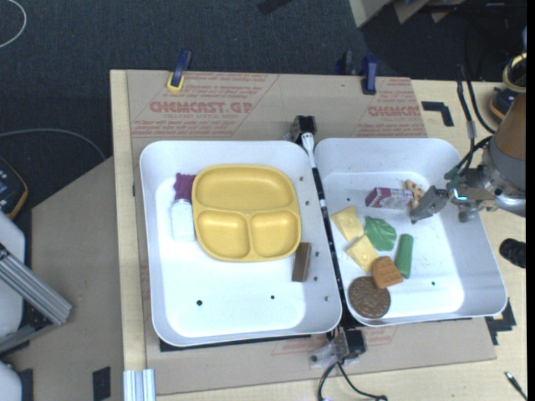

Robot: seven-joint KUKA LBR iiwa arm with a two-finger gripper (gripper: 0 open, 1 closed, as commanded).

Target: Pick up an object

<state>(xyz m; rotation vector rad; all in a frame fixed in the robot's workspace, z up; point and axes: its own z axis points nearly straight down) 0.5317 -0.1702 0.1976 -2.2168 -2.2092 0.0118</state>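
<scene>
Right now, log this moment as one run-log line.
gripper: over right bin, beside purple carton | grasp: none seen | yellow tray: left bin

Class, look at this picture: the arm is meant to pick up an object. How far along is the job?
Done: the gripper has reached into the right bin, beside the small carton. In hand: nothing visibly between its fingers. Left: closing on an item and lifting it. The yellow wedges, green pieces and brown round all lie on the bin floor.
</scene>
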